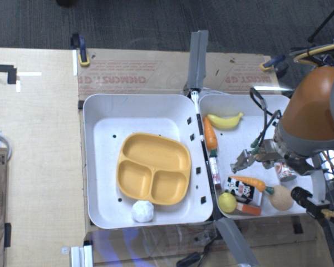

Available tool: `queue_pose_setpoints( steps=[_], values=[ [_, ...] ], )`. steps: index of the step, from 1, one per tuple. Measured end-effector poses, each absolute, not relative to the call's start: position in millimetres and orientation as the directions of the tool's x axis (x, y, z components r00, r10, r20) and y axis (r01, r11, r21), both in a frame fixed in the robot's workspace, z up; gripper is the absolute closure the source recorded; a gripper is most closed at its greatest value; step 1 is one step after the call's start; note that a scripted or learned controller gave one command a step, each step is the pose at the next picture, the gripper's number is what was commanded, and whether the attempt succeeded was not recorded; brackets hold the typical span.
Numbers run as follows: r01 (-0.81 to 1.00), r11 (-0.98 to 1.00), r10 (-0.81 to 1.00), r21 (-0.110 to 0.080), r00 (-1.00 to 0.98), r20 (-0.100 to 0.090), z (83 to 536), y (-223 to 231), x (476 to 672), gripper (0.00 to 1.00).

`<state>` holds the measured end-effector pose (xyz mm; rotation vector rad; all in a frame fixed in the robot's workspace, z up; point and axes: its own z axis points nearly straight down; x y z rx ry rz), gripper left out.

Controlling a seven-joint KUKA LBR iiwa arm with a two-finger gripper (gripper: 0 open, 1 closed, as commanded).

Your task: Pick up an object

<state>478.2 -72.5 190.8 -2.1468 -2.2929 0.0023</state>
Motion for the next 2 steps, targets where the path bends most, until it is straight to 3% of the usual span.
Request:
queue_pose_setpoints(
  steps=[1, 2],
  values=[
    [0.992, 0.124, 0.992, 0.017, -0.124, -0.004, 113, -107, 482.9, 0.00],
    [0.999, 0.051, 0.999, 0.000, -0.051, -0.001, 167, -150, 478.1, 0.00]
  ],
)
